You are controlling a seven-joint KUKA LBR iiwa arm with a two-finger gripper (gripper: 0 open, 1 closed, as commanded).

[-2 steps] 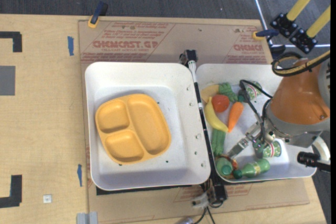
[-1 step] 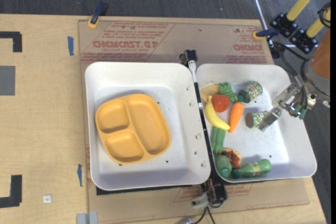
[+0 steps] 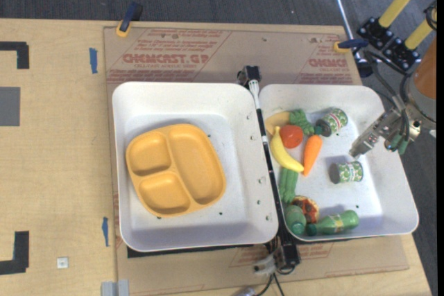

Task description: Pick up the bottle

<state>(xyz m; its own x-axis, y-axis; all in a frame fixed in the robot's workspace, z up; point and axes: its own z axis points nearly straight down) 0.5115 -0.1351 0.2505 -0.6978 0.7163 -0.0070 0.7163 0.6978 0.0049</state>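
Note:
The bottle [image 3: 334,222] is green with a coloured label. It lies on its side along the front wall of the right bin [image 3: 395,201]. My gripper [image 3: 378,136] hangs over the right side of that bin, near the right wall. It is well behind the bottle and just right of a small can [image 3: 346,172]. Nothing shows in its grasp.
The right bin also holds a second can [image 3: 332,121], a carrot [image 3: 311,153], a banana [image 3: 284,153], a tomato [image 3: 291,136], green vegetables [image 3: 288,184] and a small red-and-yellow toy [image 3: 303,206] beside the bottle's left end. In the left bin [image 3: 139,104] lies a yellow divided plate [image 3: 176,168].

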